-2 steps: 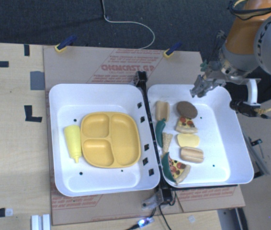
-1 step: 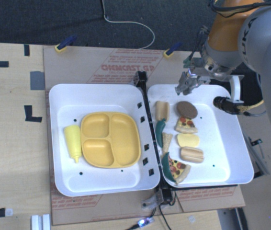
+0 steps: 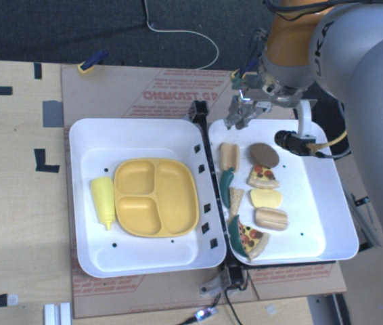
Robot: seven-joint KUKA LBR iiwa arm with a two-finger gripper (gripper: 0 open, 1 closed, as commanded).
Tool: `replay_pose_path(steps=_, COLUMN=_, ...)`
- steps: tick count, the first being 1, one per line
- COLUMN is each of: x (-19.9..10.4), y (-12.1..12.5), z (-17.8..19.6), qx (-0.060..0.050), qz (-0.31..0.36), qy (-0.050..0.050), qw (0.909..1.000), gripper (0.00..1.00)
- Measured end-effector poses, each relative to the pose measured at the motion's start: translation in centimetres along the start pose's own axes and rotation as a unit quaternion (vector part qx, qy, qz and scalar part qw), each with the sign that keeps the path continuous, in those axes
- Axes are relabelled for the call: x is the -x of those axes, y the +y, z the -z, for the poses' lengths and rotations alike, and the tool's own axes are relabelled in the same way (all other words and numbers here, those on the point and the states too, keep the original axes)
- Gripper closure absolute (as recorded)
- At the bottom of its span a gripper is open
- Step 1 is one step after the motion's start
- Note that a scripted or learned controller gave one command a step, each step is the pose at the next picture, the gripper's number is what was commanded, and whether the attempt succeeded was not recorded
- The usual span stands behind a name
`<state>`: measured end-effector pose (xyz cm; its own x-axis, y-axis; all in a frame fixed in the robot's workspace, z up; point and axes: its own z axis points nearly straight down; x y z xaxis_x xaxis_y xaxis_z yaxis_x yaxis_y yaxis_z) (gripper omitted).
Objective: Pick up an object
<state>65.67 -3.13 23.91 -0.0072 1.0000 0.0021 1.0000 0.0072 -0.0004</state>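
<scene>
The gripper (image 3: 240, 118) hangs at the right bin's (image 3: 313, 202) upper-left rim; its spread cannot be told. Just below lies a tan bread stick (image 3: 229, 156), near the divider, with open white floor along the bin's right side.

The arm (image 3: 354, 53) ran off the top and right edges. Its wrist hid the right bin's (image 3: 327, 202) far rim. The gripper (image 3: 240, 117) was too small to judge.
</scene>
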Motion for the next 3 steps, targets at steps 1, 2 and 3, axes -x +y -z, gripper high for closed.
replay_pose_path(steps=1, x=-5.9, y=-0.1, z=-1.6, qx=-0.001, qz=-0.001, qy=-0.001, qw=1.0000, gripper=1.00)
replay_pose_path(steps=2, x=-10.4, y=-0.2, z=-1.2, qx=0.000, qz=-0.001, qy=0.000, qw=1.0000, gripper=1.00)
replay_pose_path(steps=3, x=-12.8, y=0.4, z=-2.6, qx=-0.001, qz=-0.002, qy=-0.001, qw=1.0000, gripper=1.00)
